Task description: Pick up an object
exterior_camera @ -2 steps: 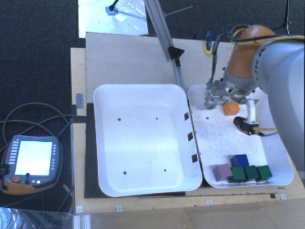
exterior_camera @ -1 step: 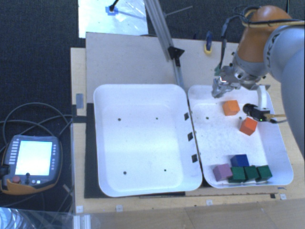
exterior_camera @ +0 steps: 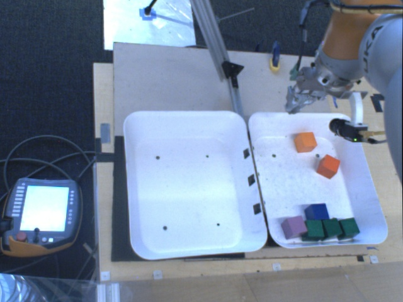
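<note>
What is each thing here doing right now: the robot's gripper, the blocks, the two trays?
gripper: above the right bin's far edge, holding nothing that shows
orange block: loose in the right bin
red block: loose, tilted, near the orange one
blue, purple and green blocks: clustered at the right bin's near edge
right bin: holds all the blocks
left bin: beside the right bin

A handheld control tablet [exterior_camera: 41,216] with a pale screen lies left of the tabletop [exterior_camera: 170,80], ringed by a loop of black cable [exterior_camera: 60,145]. Behind the tabletop, a shiny silver sheet [exterior_camera: 148,14] sits on dark carpet. A slanted metal pole [exterior_camera: 211,33] crosses the tabletop's back edge, ending in a black clamp [exterior_camera: 232,70].
</note>
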`<state>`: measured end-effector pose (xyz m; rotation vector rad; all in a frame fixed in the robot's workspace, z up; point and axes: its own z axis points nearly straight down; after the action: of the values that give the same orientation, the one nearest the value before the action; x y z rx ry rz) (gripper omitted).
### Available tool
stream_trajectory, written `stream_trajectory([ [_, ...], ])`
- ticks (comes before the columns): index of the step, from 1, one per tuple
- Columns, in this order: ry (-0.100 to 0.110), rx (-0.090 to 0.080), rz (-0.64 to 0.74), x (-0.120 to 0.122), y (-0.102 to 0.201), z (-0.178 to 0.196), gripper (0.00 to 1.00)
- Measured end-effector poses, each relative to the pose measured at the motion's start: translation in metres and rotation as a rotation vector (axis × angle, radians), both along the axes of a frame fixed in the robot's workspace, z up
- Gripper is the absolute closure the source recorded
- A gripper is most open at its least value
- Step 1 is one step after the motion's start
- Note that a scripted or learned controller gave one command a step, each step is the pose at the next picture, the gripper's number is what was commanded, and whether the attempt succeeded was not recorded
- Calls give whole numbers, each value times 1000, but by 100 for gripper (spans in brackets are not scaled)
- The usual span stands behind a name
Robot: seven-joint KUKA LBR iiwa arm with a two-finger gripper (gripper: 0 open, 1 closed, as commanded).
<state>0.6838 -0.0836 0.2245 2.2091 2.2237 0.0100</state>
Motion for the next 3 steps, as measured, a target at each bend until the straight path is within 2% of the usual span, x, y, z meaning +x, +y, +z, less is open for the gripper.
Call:
stream_trajectory([
  [1,5,0,-2,1,0,9,100],
  [3,7,3,4,-13,97,21,100],
])
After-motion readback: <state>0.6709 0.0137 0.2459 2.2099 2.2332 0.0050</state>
